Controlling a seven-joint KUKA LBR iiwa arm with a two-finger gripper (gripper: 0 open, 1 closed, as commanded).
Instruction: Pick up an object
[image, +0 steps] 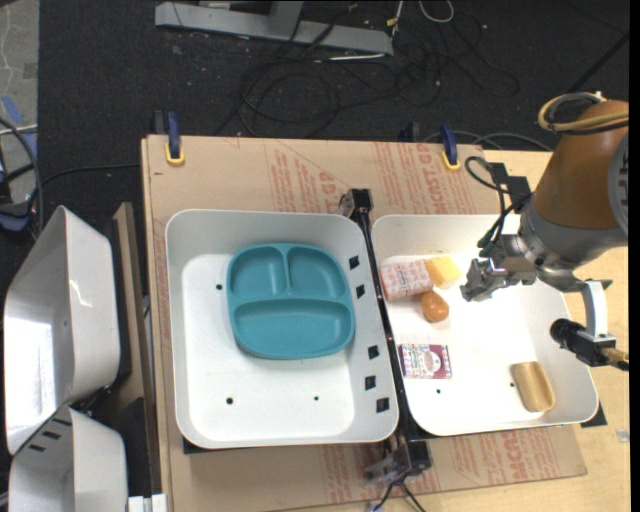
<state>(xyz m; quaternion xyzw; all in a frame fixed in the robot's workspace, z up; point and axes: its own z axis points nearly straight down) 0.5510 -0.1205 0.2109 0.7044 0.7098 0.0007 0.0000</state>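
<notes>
The two shallow white plastic bins are showing a smooth, faintly glossy finish. The teal divided plastic tray is looking smooth and matt. The tan cardboard-like sheet covering the worktop is appearing dull, with red printing. The small pink-and-white packet is looking like glossy printed wrapping.

Two bins sat side by side on the bench. In the left bin lay a divided plate. The right bin held a packet near its back left, a block just right of it, a ball in front, a small card further forward, and a roll at front right.
</notes>
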